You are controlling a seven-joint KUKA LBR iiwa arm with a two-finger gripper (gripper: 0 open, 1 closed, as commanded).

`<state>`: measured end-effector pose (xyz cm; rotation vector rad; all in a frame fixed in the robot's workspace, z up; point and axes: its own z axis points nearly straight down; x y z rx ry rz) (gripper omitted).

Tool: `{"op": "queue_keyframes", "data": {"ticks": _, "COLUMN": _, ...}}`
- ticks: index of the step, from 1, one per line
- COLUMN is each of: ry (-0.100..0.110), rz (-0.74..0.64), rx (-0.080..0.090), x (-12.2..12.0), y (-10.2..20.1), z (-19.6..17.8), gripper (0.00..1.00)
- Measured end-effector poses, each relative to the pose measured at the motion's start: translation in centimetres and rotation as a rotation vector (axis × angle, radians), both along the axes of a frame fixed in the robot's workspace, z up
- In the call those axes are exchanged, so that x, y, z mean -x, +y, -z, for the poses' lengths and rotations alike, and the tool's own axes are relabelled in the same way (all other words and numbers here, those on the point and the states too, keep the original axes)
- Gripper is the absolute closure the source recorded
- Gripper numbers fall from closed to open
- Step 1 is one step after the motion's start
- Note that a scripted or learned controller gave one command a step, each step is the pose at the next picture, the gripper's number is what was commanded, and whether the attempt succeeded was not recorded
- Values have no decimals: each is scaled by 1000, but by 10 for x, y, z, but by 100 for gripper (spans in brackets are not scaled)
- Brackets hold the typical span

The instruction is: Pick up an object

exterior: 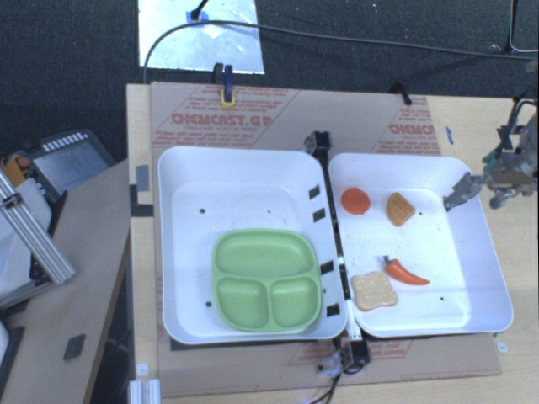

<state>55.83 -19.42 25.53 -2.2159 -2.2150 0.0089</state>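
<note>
Camera view: the pincer (465, 190) sits at the right bin's (480, 251) upper right rim, and whether it's spread or pinched together is too blurry to call. Nothing is gripped. Just left of it lies a brown chunk (400, 209), with a round orange-red piece (355, 200) further left. Below and left of the pincer there's a red pepper (406, 273), shiny with a dark stem, and a tan toast slice (373, 291) touching its stem end. Way off left, the other bin (185, 183) holds a green divided tray (267, 279). Nothing blocks the food.
</note>
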Motion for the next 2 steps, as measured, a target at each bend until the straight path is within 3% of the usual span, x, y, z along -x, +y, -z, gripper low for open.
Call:
{"op": "queue_keyframes", "data": {"ticks": 1, "ry": -12, "rz": -4, "rx": 3, "x": -2, "y": 1, "z": -7, "gripper": 0}}
{"op": "queue_keyframes", "data": {"ticks": 2, "ry": -7, "rz": -1, "rx": 1, "x": 2, "y": -5, "z": 53, "gripper": 0}}
